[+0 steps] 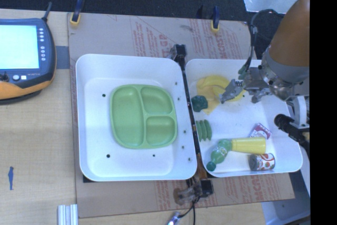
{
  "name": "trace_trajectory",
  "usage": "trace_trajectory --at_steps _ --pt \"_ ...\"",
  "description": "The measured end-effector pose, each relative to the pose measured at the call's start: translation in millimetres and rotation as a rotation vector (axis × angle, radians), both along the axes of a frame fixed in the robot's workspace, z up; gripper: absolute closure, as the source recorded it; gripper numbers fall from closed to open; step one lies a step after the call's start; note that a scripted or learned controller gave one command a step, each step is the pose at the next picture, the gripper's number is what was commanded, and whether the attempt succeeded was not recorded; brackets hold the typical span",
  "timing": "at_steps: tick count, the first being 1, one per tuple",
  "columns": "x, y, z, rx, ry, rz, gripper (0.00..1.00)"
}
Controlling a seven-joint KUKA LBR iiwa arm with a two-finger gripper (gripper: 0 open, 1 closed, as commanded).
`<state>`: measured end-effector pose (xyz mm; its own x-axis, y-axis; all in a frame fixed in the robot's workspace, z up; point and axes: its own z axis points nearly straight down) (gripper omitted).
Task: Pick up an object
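Over the right bin, the claw hung slightly parted and empty, touching the yellow banana's right edge. Closing there could have clipped only the rim, letting it slip free.

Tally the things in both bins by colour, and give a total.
Green: 4 (divided plate, dark green lump, ribbed green piece, green bottle)
Yellow: 2 (crumpled yellow thing, yellow tube)
Red and white: 2 (can, packet)
Total: 8
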<state>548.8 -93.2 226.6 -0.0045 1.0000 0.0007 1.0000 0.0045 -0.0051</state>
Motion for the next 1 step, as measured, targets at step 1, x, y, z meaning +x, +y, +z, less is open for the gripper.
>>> trace_trajectory --at_steps 1 --pt "76.8 -64.8 -77.0 -0.003 0.001 -0.001 0.0"
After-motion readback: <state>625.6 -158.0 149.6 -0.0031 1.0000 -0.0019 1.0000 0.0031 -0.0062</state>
